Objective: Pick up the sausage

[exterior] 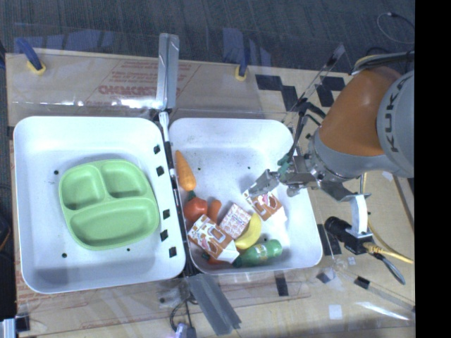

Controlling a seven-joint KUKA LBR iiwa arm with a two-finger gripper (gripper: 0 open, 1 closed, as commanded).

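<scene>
Sausage first: we take it to be the short reddish-orange piece lying in the right bin, just beside the tomato and touching the upper edge of the small cartons. We cannot be sure of that reading, since the piece is small. Its long axis seems to run from about one o'clock to seven o'clock. From the pincer it lies at about eight o'clock, near but apart, with a carton between them. By size, the arm reaches in from three o'clock, over the bin's right rim. The green plate sits in the left bin, and a carrot lies at the right bin's left wall. The pincer hangs just above another carton; whether it is released or clenched we cannot tell.
</scene>
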